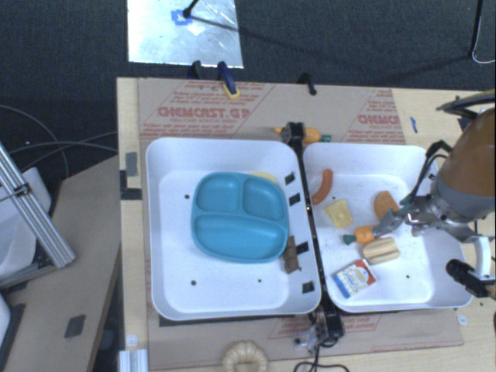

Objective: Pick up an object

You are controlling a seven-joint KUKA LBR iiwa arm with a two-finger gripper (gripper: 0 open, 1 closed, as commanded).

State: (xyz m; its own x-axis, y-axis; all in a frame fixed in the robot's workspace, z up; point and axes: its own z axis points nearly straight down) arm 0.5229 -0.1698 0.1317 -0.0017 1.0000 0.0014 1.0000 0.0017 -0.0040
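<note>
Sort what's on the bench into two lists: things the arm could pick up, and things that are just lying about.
For the pick:
gripper
carrot
wooden block
cheese wedge
hot dog
bread roll
small carton

Lying about:
blue divided plate in the left bin
right bin
blue clamp

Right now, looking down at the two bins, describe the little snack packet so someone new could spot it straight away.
Start at the right-hand shallow white bin. Near its front edge lies the small flat red, white and blue printed packet, just below the pale wooden block. It is the only printed, multicoloured item there; the neighbouring orange and tan food pieces are plain.
</note>
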